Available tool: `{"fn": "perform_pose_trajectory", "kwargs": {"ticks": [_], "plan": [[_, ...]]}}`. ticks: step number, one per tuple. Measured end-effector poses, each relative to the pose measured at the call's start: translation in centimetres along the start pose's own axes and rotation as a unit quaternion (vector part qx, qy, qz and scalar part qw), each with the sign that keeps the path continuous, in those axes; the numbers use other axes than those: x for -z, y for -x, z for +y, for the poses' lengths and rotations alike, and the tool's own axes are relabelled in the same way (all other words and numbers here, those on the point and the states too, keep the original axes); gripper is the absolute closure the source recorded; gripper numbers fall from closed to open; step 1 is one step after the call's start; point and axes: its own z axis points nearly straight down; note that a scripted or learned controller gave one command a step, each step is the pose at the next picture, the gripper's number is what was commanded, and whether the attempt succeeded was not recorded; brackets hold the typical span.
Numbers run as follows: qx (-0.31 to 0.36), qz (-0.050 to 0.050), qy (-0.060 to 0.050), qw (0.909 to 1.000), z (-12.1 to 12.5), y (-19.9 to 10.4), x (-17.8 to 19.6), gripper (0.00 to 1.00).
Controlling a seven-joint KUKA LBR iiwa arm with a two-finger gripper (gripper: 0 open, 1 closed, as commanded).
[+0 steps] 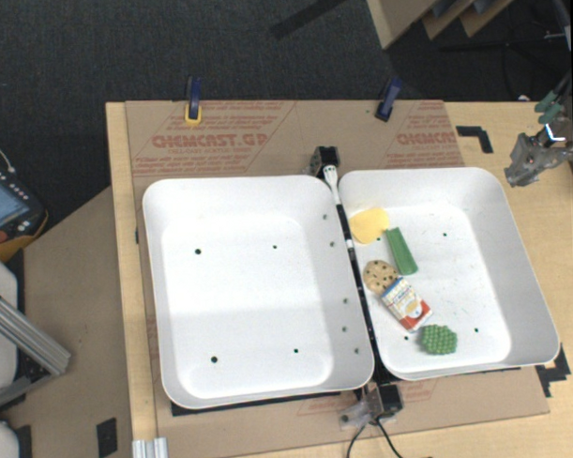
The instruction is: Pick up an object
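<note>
- Notably, right bin point(513, 262): five small objects cluster along its left wall; crowding risks a multi-object or glancing grasp.
- Gripper point(533, 156): beyond the bin's far right corner; finger state indiscernible.
- Green block point(400, 250): just beside yellow piece point(368, 224).

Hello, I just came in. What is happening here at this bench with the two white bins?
A robot arm is set to pick up an object. Its gripper is at the right edge of the view, outside the bins, holding nothing. All the objects lie in the right bin: a yellow piece, a green block, a cookie, a small snack packet and a green bumpy ball.
</note>
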Motion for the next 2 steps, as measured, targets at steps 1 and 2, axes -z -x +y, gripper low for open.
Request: {"fn": "perform_pose_trajectory", "kwargs": {"ticks": [1,2], "plan": [[-0.004,0.001,-0.004,1.0000,-5.7,-2.5,1.7,1.00],[-0.004,0.001,-0.007,1.0000,-6.5,-5.1,-3.4,1.00]]}}
